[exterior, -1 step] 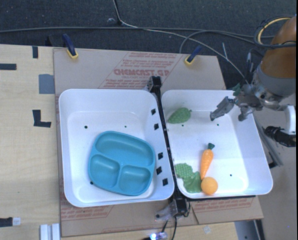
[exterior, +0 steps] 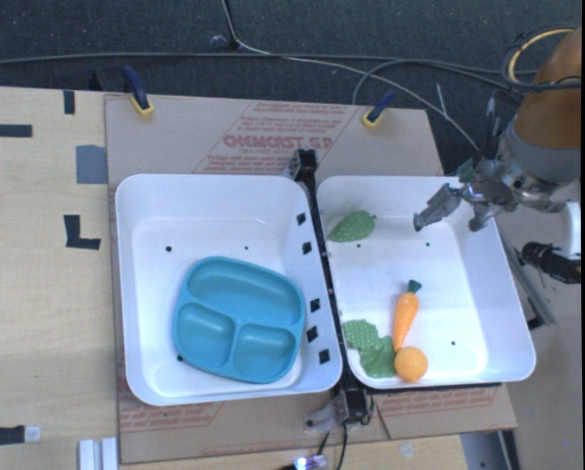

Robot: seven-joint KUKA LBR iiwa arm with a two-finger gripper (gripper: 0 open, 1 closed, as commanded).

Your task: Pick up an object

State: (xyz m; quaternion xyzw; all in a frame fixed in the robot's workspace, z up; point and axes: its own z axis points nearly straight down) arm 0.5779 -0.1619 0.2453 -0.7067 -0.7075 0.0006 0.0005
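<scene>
1. Two shallow white bins are set side by side on a brown cardboard sheet [exterior: 263, 140], the left bin [exterior: 140, 199] and the right bin [exterior: 488, 292] being parted by a dark divider strip [exterior: 316, 253] fitted with black clips.
2. The gripper [exterior: 457, 207] is seen above the upper right part of the right bin, near its far rim. Its two fingers are spread apart, and nothing is seen between them.
3. The grey arm, with its orange band [exterior: 559, 62], is seen entering from the right edge, above and beside the right bin's far right corner.
4. A toy carrot [exterior: 405, 316] with a dark green top is found in the lower middle of the right bin, lying nearly upright in the view. It is well apart from the gripper.
5. A small orange ball [exterior: 411, 363] is seen just below the carrot's tip, close to or touching it.
6. A green leafy piece [exterior: 368, 346] lies at the lower left of the right bin, just beside the carrot and the ball.
7. A second green leafy piece [exterior: 353, 226] lies in the upper left of the right bin, near the divider, to the left of the gripper and apart from it.
8. A blue compartment tray [exterior: 238, 319] is held in the left bin, toward its lower middle.
9. Two blue-and-yellow clamps [exterior: 135, 91] [exterior: 378, 111] are fixed at the cardboard's far edge, and black cables [exterior: 272, 52] are run across the dark floor behind.
10. The open floor of the right bin between the gripper and the carrot is crossed by no object.
</scene>
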